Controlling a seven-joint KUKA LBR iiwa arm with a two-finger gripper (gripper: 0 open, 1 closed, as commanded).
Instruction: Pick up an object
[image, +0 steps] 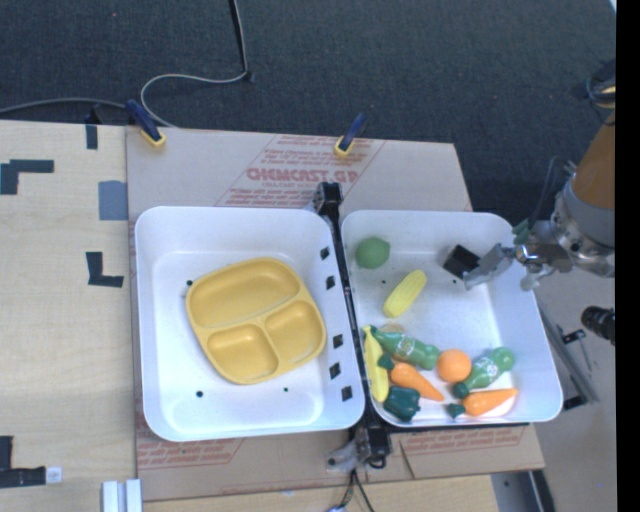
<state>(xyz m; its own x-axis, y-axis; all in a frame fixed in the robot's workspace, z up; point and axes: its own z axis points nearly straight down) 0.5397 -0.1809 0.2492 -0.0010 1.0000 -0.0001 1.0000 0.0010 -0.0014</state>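
Observation:
The right bin (520, 330) holds toy food. A green ball (373, 252) lies near its back left, and a yellow corn cob (405, 293) lies just in front of the ball. Along the front sit a green cucumber (410, 348), an orange (454, 365), a carrot (415, 380), a second carrot (490, 402), a green vegetable (490, 365), a dark green piece (402, 403) and a yellow banana (376, 365). My gripper (527, 262) hangs over the bin's right edge near the back. It is well right of the corn and touches none of the food.
The left bin (165, 400) holds a yellow three-compartment plate (257, 318). A black divider (338, 300) with clips runs between the bins. The arm (590, 210) comes in from the right. Bare white floor lies in the right bin's middle and back right.

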